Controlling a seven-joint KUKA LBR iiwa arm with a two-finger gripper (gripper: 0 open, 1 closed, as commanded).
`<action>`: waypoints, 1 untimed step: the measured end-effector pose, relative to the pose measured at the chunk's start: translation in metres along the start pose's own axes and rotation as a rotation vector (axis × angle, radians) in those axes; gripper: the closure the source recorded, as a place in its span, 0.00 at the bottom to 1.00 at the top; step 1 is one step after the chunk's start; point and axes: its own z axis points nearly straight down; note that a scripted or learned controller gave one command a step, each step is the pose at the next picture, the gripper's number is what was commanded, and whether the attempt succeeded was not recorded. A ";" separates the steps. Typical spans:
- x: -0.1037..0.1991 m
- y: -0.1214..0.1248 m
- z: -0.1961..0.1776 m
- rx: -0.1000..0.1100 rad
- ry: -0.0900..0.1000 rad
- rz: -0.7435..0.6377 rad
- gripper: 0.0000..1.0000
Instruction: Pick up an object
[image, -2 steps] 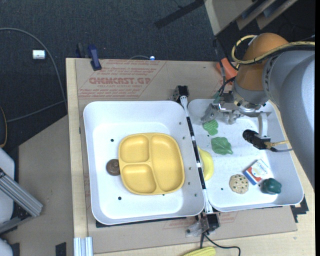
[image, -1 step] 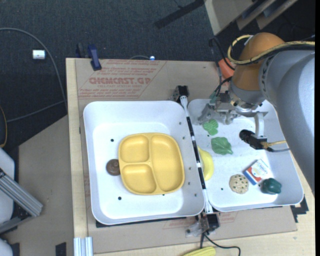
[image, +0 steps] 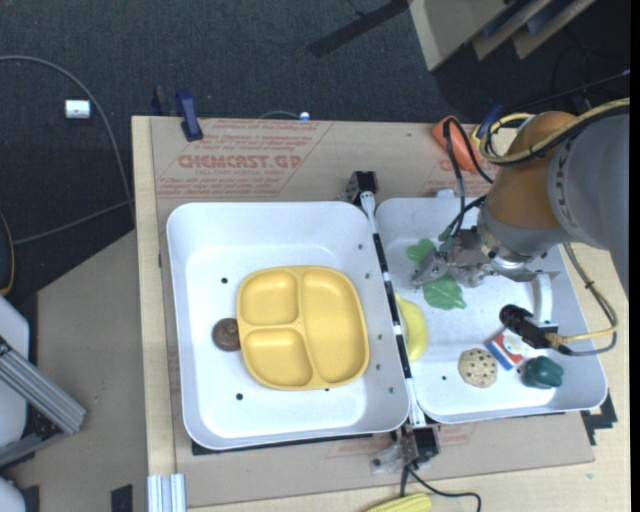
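- The gripper (image: 447, 265) hung low over the right bin (image: 445, 385), in the back half of it. I could not tell if it was open or closed.
- A green thing (image: 443, 294) lay on the bin floor, just beside the gripper on the near side. I could not tell if they were touching. Nothing showed as held.
- A smaller green bit (image: 421, 250) showed just beside the gripper on its left.
- A yellow thing (image: 415, 330) lay against the wall between the two bins, near the green thing.
- A round cookie (image: 478, 367) lay near the front of the right bin.
- A small red, white and blue card (image: 507, 350) lay just beside the cookie.
- A dark green lump (image: 543, 373) sat in the front right corner.
- The grey arm (image: 595, 180) came in from the right, with its orange band (image: 525, 175) above the gripper.
- In the left bin (image: 200, 270), a yellow plate (image: 302, 327) with three parts lay in the middle.
- A brown round thing (image: 226, 334) touched the plate's left edge.
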 end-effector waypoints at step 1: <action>0.014 -0.025 0.000 0.000 0.001 -0.001 0.00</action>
